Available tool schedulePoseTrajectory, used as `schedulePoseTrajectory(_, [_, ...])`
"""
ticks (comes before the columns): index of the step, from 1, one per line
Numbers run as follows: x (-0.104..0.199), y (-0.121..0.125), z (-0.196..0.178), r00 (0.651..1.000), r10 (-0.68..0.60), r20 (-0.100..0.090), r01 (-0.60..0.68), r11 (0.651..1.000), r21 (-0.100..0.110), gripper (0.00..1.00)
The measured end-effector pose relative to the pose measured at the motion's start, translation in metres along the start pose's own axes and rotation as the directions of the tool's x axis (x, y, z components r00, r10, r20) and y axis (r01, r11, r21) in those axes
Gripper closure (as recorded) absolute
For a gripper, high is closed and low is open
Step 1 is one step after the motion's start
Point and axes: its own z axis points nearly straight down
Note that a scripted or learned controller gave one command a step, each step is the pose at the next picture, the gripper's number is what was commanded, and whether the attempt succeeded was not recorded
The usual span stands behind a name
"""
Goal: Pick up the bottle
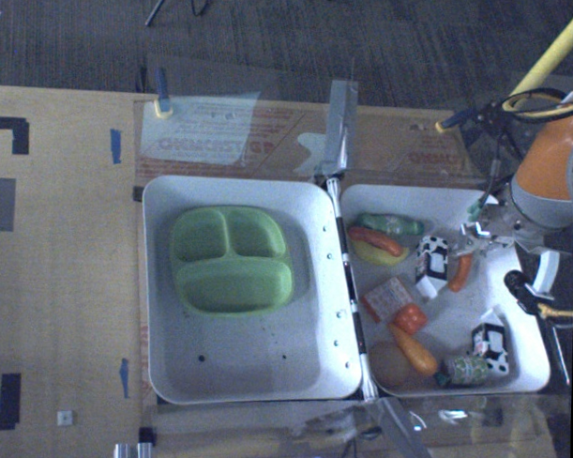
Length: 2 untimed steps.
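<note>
1. Bench [60, 262]: tan surface with 2 shallow white bins side by side, touching along their inner walls.
2. Left bin [155, 360]: holds 1 green divided plate [231, 259] with 3 compartments, lying flat in the far half.
3. Right bin [535, 373]: holds the mixed small items listed below.
4. Bottle [392, 223]: green, lying on its side along the far wall of the right bin, at its left end. It touches a yellow and red toy food piece [378, 245] just in front of it.
5. Arm [546, 176]: grey with an orange band, entering over the right bin's far right corner.
6. Gripper [480, 232]: above the far right part of the right bin, well apart from the bottle. Whether it is spread or closed cannot be told; nothing is visibly held.
7. Black-and-white carton [434, 261]: mid-bin, between the bottle and the gripper.
8. Small orange carrot [461, 273]: just beside that carton, near the gripper.
9. Red and white packet [389, 297] and red round piece [410, 318]: centre of the bin, adjacent.
10. Long orange carrot [415, 351]: near the front wall.
11. Green can [465, 370] and second black-and-white carton [492, 343]: front right corner, close together.
</note>
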Motion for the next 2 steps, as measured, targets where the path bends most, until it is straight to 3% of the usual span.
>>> schedulePoseTrajectory(1, [0.021, 0.015, -0.041, 0.997, 0.071, -0.001, -0.071, 0.997, -0.001, 1.00])
schedulePoseTrajectory(2, [0.010, 0.022, -0.035, 0.990, 0.140, -0.001, -0.140, 0.990, -0.001, 1.00])
